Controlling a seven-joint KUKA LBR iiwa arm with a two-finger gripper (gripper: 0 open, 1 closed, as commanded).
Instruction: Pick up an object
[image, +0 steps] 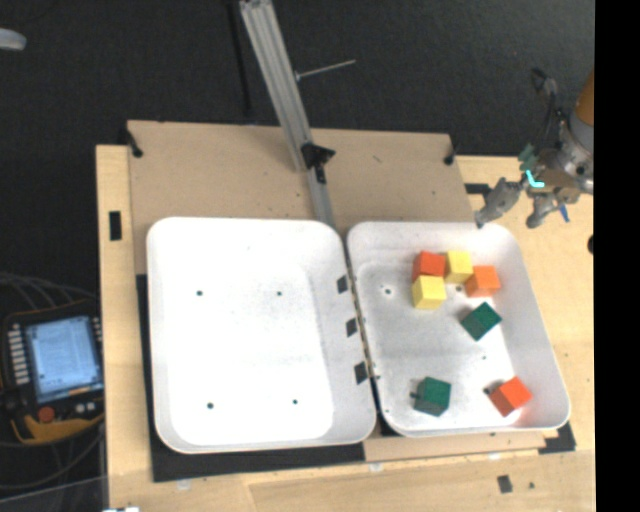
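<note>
The hand (520, 205) hovers with fingers apart and nothing between them, over the bench's (250, 170) far right corner, beyond the right bin (390, 240) of blocks.

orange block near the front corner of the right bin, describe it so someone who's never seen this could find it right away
Start at the right bin, the one holding all the coloured blocks. Follow its right wall to the near corner, where the orange block sits alone. The other two orange blocks touch the yellow cluster at the far end; its closest neighbour is a green block to its left.
</note>
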